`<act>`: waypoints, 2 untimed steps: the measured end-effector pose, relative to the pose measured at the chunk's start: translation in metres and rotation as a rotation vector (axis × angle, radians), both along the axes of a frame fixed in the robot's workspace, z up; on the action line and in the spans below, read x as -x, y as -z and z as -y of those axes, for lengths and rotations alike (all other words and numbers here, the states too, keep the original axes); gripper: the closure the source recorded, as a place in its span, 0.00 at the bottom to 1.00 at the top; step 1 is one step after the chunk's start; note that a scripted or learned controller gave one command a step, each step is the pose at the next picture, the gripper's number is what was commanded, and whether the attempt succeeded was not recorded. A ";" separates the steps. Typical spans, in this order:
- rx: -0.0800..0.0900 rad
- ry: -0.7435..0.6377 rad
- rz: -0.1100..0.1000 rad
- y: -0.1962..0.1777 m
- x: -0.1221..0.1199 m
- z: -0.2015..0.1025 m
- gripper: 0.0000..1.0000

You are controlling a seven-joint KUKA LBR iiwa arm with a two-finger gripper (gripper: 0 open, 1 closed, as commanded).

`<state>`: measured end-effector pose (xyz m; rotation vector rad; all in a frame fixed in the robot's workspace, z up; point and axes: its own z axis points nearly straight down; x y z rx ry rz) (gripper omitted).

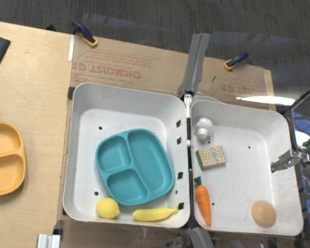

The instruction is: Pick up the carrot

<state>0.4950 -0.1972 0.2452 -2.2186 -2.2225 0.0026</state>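
We see the carrot [203, 203] lying untouched in the right bin [259, 122], against its left wall near the front corner. Our claw [283, 163] hangs near the bin's right wall, well apart from it; we cannot tell how it stands. The reach, descent and grasp all remain ahead.

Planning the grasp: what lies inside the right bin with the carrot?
Right bin holds the carrot, a sponge, a tan ball and a small white thing. Nothing covers the carrot.
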 end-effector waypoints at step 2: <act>0.005 0.063 0.000 -0.144 0.015 0.026 1.00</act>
